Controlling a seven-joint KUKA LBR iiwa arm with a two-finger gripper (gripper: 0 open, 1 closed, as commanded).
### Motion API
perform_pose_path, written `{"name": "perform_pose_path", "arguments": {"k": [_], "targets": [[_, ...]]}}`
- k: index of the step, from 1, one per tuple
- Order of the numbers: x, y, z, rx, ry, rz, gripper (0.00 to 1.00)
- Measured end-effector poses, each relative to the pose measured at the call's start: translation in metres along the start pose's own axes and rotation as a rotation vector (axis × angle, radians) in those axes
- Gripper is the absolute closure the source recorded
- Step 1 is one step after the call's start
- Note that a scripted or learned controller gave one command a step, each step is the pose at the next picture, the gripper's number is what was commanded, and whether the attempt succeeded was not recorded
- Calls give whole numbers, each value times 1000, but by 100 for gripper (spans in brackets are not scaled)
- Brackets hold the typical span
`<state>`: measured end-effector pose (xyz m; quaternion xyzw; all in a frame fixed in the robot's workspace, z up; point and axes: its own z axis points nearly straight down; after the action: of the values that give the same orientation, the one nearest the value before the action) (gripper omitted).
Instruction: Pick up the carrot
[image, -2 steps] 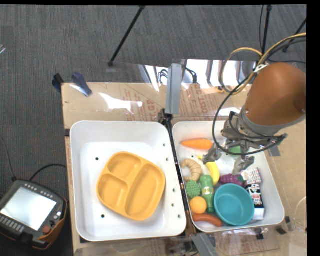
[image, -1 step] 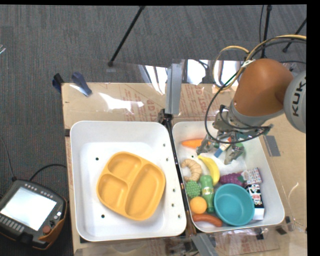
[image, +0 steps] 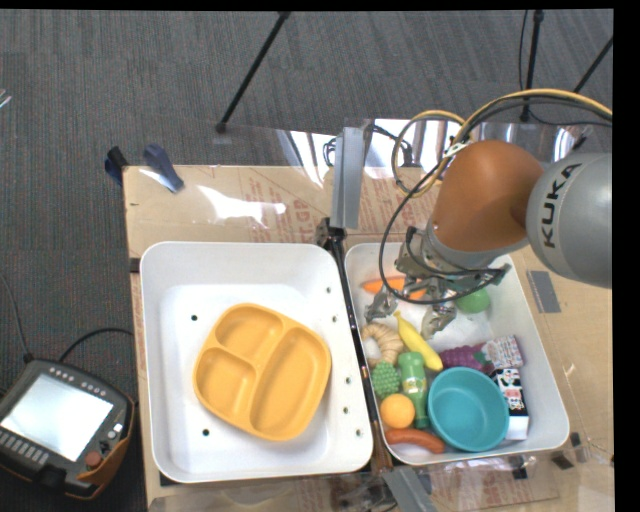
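Camera view, one carrot (image: 385, 285), one end effector (image: 437, 312), one teal bowl (image: 467, 408)

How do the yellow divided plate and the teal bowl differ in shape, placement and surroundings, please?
The yellow divided plate is flat, wide and split into three compartments; the teal bowl is deeper, round and undivided. The plate lies alone in the left bin; the bowl sits in the right bin, crowded by toy foods. The plate looks clearly larger than the bowl. Both hold nothing.
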<state>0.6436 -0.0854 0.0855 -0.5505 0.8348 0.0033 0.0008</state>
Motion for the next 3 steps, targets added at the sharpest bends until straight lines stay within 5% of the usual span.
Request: {"name": "perform_pose_path", "arguments": {"k": [1,2,3], "targets": [[-1,-2,-14,7,-4,5,100],[-9,0,-121,18,-2,-55,100],[-8,2,-114,5,0,-54,0]]}}
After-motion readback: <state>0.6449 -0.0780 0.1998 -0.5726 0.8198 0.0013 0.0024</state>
